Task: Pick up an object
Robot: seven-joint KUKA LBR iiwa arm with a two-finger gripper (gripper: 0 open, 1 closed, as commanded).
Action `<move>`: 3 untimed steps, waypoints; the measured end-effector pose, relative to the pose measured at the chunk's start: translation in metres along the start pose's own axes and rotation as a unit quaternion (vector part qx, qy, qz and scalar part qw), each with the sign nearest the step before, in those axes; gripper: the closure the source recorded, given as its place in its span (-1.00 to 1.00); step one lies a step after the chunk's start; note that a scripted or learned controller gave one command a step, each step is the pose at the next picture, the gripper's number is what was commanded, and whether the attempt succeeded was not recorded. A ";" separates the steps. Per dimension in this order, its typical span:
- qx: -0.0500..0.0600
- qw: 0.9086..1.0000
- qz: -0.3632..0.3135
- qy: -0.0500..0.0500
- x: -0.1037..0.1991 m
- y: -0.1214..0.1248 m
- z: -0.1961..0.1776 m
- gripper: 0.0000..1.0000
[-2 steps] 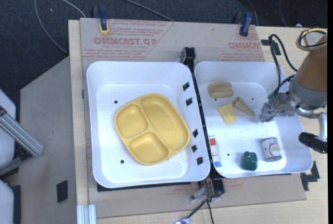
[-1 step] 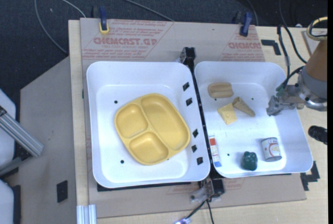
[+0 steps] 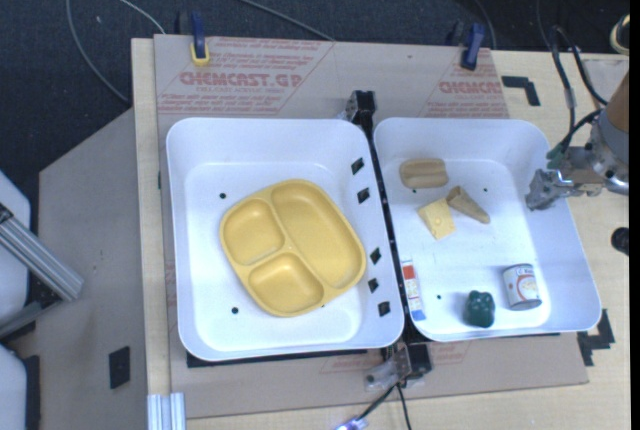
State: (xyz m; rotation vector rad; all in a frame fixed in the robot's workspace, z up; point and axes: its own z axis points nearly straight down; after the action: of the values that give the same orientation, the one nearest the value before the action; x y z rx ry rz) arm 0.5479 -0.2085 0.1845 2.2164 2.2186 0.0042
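Observation:
The right bin [image 3: 560,248] holds a tan bread-like block [image 3: 423,173] at its back. In front of it lie a yellow cheese piece [image 3: 436,217] and a brown wedge [image 3: 467,205]. A small tin can [image 3: 519,285] and a green pepper-shaped toy [image 3: 479,308] lie near the front. A thin red-and-white stick [image 3: 410,289] rests along the bin's left wall. My gripper [image 3: 551,182] hangs over the bin's right rim, to the right of the wedge and apart from every object.
The left bin [image 3: 190,218] holds a yellow divided plate [image 3: 291,246]. Black clips run along the divider [image 3: 378,218] between the bins. Blue clamps [image 3: 199,36] hold the board at the back. Cables [image 3: 570,108] trail by the arm on the right.

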 end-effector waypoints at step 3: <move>0.002 1.000 -0.003 0.002 0.105 0.012 -0.045 1.00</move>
State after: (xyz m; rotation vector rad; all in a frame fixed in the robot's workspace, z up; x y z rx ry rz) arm 0.5599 -0.1032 0.2296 2.2146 2.2286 0.0060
